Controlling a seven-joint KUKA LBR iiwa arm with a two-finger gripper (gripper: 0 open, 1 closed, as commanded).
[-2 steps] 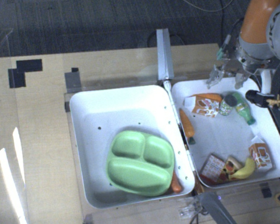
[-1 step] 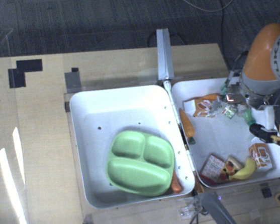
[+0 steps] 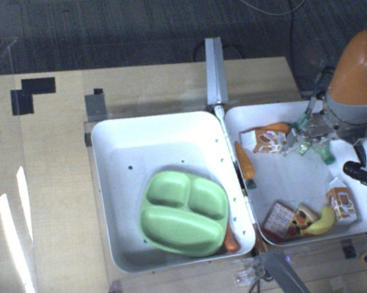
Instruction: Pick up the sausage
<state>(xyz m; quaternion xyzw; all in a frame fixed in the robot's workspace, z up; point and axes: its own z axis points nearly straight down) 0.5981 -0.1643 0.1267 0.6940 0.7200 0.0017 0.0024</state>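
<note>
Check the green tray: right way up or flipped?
Right way up. The green tray lies in the left bin with its three hollow compartments facing the camera.

No readable text; print on orange-white packets [image 3: 270, 138] [image 3: 342, 203] too small to make out.

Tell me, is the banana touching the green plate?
Apart. The camera view shows the banana in the right bin and the green plate in the left bin, with the bin walls between them.

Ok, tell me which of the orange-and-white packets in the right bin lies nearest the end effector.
The packet at the bin's far edge, just left of the end effector. The other packet sits at the near right corner beside the banana.
</note>
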